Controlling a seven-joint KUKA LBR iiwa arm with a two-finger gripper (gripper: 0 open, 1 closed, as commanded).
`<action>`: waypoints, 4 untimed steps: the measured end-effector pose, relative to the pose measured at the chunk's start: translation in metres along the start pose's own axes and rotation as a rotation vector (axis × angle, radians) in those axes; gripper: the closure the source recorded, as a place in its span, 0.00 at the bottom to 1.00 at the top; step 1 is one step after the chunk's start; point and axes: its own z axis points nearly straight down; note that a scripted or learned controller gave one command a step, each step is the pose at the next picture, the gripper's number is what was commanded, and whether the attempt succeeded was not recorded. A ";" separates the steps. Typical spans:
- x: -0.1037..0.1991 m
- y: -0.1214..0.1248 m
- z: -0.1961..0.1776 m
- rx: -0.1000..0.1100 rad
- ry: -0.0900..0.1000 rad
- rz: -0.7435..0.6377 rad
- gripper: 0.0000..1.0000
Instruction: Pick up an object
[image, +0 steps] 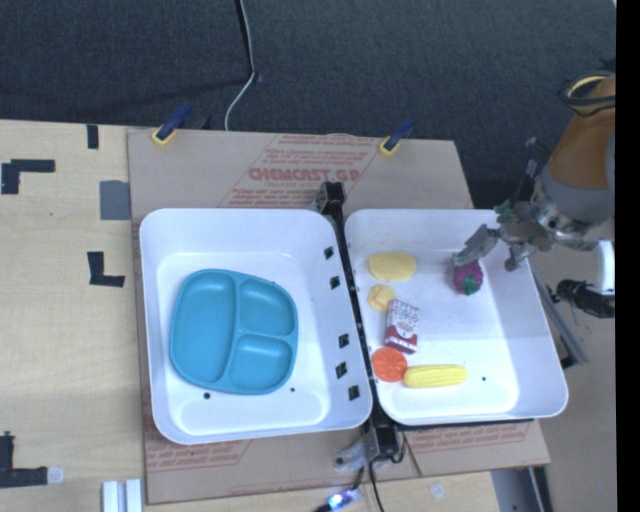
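One fixed cam above the bench, looking down at a slant, mid-range. Takes in both bins: left bin (160, 240), right bin (520, 340). Arm (585, 160) enters frame right.

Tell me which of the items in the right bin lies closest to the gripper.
The purple item, by the gripper. The yellow pieces, red packet, orange piece and corn lie farther left or nearer the front.

Blue divided plate (235, 331) in left bin (160, 232) below me; cardboard sheet (300, 170) under bins, clamps (171, 124) upper edge.
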 end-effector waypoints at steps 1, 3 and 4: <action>0.001 0.003 -0.008 -0.012 -0.003 -0.004 0.00; -0.007 0.001 0.110 -0.014 -0.005 -0.004 0.00; -0.007 0.002 0.100 -0.014 -0.007 -0.006 1.00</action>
